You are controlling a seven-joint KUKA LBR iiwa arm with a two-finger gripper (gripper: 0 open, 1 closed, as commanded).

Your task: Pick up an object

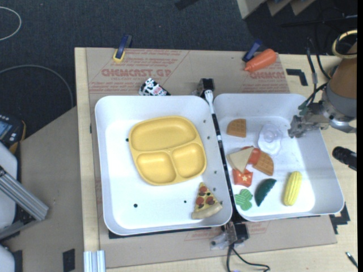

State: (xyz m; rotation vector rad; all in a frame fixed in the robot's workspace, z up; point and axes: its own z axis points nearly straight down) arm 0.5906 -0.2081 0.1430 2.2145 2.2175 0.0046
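The right bin holds several toy foods: a brown cookie, a clear cup, a sandwich wedge, a waffle piece, a red pepper piece, a green broccoli, a dark green pickle and a yellow corn cob. My gripper hangs at the bin's right side, just right of the clear cup, above the bin floor. Nothing shows between its fingers.
The left bin holds a yellow divided plate and a pizza slice at its lower right. An orange clamp and a yellow clamp sit on the board's back edge. A black-and-white item lies behind the left bin.
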